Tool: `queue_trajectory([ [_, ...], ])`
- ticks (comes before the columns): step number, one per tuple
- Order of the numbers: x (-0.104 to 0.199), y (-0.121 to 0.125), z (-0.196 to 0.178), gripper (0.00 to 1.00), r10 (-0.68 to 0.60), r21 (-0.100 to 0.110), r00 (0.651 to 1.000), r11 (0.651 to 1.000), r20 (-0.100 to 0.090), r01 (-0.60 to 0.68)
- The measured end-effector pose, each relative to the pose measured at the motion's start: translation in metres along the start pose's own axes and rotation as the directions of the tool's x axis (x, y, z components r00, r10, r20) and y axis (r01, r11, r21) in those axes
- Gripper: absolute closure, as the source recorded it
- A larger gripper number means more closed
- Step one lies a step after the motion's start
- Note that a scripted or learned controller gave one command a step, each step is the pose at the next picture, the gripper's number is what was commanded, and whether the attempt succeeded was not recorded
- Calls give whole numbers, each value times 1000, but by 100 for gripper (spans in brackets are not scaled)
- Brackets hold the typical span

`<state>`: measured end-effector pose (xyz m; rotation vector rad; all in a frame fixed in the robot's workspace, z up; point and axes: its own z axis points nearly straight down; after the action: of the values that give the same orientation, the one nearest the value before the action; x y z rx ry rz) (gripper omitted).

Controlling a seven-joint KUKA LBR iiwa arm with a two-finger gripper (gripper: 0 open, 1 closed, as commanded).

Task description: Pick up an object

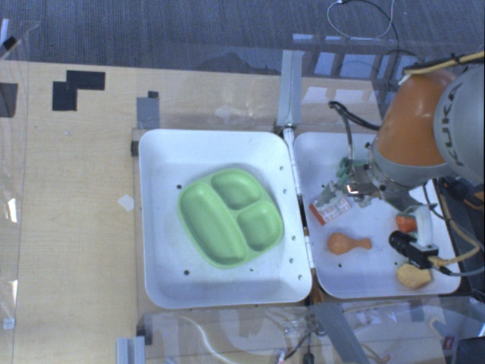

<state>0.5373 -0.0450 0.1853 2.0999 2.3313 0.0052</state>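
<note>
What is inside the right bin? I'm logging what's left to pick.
The right bin shows an orange drumstick-shaped toy, a red-and-white packet, a tan piece and a small red item. The arm covers the bin's far right part.

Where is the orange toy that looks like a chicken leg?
The orange drumstick lies in the right bin, toward its front. A white and red packet sits just behind it, and a yellow piece lies off to its right.
</note>
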Motion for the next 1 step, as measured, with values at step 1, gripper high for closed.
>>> queue_trajectory([
  [1, -48, 63, 96, 0, -27, -9, 1000, 1000, 3, 27],
])
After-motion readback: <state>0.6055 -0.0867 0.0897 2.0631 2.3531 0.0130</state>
